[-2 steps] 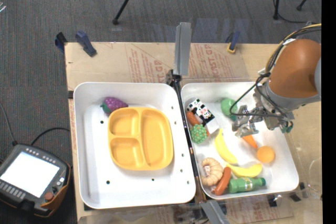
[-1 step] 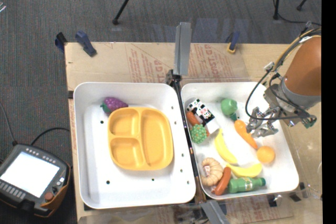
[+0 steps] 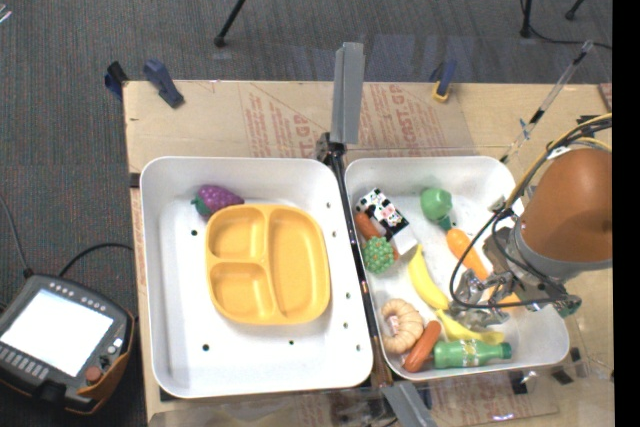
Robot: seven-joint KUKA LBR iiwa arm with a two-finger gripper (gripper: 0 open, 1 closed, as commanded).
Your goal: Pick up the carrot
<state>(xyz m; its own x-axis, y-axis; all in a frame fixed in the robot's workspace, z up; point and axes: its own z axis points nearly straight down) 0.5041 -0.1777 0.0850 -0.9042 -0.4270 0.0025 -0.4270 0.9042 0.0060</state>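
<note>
In the camera view, we find the small orange plastic carrot (image 3: 467, 253) lying in the right-hand shallow white bin (image 3: 470, 165), toward that bin's three o'clock side, slanting from upper left to lower right. Its lower end disappears under the grey arm with the orange band (image 3: 570, 205), which hangs over the bin's right edge. The two-finger gripper (image 3: 490, 300) sits just below the carrot, at about five o'clock from it, wrapped in dark cables; we cannot tell how its claw stands, since the cables and the wrist hide it.

Close around the carrot we see a yellow toy banana (image 3: 428, 280) at its eight o'clock and a round green plastic fruit (image 3: 436, 204) at its eleven o'clock. A green toy bottle (image 3: 470, 352) lies along the bin's six o'clock wall.

We judge the step to be the approach: nothing shows the carrot clamped or lifted, and it rests on the bin floor. The next move seems to call for centring the gripper over the carrot's exposed middle, aligned across its slant, clear of the banana.
</note>
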